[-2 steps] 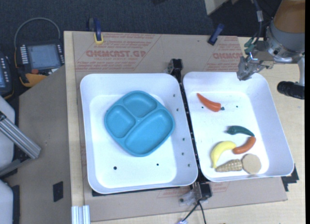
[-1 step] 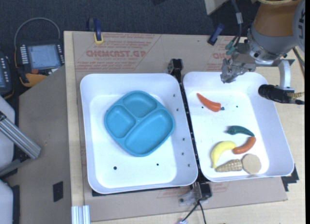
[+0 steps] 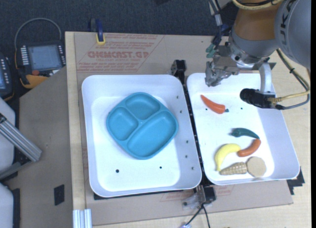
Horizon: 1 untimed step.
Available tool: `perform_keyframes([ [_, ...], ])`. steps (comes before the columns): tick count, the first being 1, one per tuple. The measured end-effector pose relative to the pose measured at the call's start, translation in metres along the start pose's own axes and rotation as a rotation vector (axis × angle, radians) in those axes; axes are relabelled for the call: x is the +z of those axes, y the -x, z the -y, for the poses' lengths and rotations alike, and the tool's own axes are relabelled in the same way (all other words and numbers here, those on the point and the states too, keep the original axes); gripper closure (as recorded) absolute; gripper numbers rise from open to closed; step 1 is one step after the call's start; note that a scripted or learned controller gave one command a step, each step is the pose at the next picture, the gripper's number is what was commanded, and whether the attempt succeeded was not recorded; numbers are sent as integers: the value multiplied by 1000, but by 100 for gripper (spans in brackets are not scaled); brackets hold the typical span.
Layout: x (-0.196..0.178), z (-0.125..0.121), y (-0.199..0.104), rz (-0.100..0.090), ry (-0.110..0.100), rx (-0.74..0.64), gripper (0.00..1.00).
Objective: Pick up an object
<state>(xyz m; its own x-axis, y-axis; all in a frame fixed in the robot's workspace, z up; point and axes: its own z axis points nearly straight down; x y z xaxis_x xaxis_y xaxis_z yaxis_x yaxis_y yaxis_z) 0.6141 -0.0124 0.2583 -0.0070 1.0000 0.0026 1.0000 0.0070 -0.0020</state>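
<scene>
We see the gripper [image 3: 216, 76] over the right bin [image 3: 281, 138], nothing between its fingers. Just below the fingers lies an orange-red pepper [image 3: 213, 104]. Farther off sit a banana [image 3: 225, 155] and sausage [image 3: 249, 148]. A blue plate [image 3: 142, 124] lies well apart, leftward.

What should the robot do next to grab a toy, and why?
Probably lower the tool and shift it slightly toward the orange-red pepper. The tool hangs over the far end of the right bin, and that pepper lies alone just in front of it, apart from the clustered banana, sausage and others.
</scene>
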Motion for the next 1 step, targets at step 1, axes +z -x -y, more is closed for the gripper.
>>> perform_keyframes([
  [1, 8, -5, -50, 1, 0, 1, 100],
])
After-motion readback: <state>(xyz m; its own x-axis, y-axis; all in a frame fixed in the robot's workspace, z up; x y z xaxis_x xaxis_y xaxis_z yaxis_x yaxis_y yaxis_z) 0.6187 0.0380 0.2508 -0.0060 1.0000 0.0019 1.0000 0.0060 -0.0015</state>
